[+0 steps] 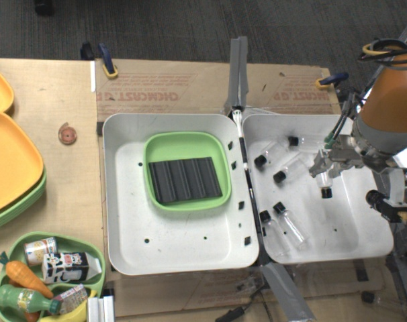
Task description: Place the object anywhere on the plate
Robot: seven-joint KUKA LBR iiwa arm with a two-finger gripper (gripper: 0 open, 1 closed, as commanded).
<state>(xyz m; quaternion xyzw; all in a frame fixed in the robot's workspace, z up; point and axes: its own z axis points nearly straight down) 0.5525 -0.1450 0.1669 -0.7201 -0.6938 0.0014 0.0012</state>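
A green square plate (152,154) sits in the left white bin (123,200), and a dark grey ribbed slab (187,180) lies on it. Several small clear vials with black caps lie scattered in the right bin (365,237): one at the back (292,141), one mid-left (280,176), one near the front (288,223). My gripper (325,174) hangs over the right bin's middle right, well away from the plate. A small black cap (326,192) shows directly beneath it, and I cannot make out whether it is held or lying on the floor.
A metal divider post (238,72) stands between the bins at the back. Orange and green plates (12,173) are stacked on the bench at the left. A green bowl of toy food (46,277) sits at the front left. Clamps (108,64) hold the cardboard at the back.
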